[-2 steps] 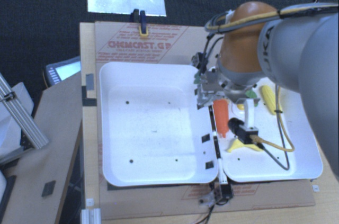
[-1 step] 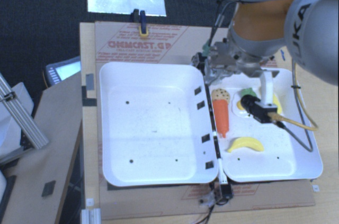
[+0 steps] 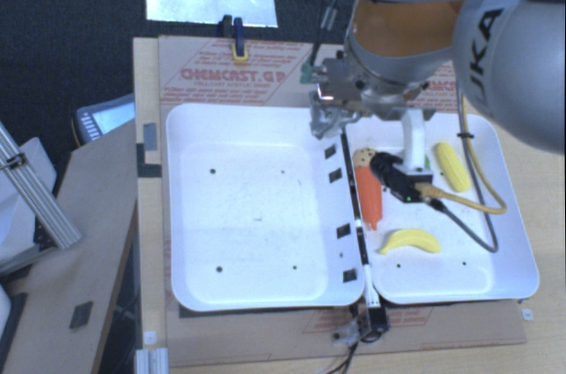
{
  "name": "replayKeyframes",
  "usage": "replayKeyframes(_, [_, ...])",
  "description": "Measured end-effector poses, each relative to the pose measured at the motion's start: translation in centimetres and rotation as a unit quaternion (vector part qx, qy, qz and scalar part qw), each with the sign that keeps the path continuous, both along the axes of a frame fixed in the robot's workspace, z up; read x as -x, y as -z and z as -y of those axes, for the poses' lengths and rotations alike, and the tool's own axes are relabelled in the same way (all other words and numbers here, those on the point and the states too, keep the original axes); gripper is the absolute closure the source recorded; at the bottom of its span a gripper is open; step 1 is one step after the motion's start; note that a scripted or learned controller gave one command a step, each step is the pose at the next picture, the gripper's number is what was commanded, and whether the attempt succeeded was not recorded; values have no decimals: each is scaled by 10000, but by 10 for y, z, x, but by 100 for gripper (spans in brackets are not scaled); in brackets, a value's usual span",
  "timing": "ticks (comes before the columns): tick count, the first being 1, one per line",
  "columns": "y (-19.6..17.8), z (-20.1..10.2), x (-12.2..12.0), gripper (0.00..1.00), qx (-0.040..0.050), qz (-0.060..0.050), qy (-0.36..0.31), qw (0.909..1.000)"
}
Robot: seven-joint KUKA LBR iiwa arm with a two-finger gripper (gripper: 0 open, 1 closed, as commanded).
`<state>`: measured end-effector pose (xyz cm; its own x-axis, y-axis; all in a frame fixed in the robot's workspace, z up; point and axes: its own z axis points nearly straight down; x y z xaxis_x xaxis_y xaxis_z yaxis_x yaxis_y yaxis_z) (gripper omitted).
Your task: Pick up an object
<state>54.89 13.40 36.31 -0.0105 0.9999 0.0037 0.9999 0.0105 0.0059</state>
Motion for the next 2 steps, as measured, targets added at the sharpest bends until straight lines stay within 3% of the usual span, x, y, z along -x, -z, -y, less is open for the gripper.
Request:
replayKeyframes(1, [-37,-44,-16,100,8,-3,19,10000])
replayKeyframes(2, [-54,-92,-14,100,6,-7,15,10000])
